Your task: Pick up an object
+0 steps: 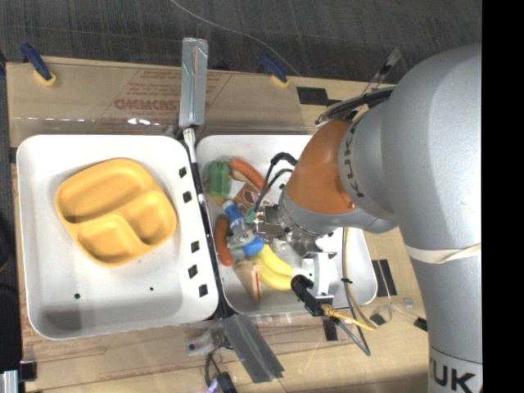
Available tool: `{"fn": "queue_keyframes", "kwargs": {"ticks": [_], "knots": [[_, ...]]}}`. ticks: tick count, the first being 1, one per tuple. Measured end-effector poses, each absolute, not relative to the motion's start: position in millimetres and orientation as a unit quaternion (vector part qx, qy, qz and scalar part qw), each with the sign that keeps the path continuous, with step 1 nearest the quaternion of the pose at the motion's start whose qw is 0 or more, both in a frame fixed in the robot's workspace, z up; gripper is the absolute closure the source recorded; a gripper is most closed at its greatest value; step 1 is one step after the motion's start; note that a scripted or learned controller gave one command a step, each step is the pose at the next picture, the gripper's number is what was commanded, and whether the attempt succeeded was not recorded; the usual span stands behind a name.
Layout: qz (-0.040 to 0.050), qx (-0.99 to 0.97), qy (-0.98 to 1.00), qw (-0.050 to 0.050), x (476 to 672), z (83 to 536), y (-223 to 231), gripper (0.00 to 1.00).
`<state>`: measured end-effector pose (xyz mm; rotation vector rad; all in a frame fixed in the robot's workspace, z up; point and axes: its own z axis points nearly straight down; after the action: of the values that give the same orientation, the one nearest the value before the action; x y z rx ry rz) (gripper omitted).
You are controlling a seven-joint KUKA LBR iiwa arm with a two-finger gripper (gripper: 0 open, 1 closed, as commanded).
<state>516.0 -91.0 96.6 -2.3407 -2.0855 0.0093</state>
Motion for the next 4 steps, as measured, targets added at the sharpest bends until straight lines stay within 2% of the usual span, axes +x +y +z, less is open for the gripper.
{"fn": "queue_keyframes", "kwargs": {"ticks": [1,2,3,4], "knots": [[-0.0013,-0.891,-0.454,0.001,513.0,93,-98,0.0],[0.0005,-0.922,-0.386,0.001,557.0,92,-92,0.0],[-0.0001,-0.973,-0.232,0.001,572.3,93,-107,0.0],[0.0016,-0.995,-0.104,0.001,587.2,95,-94,0.0]]}}
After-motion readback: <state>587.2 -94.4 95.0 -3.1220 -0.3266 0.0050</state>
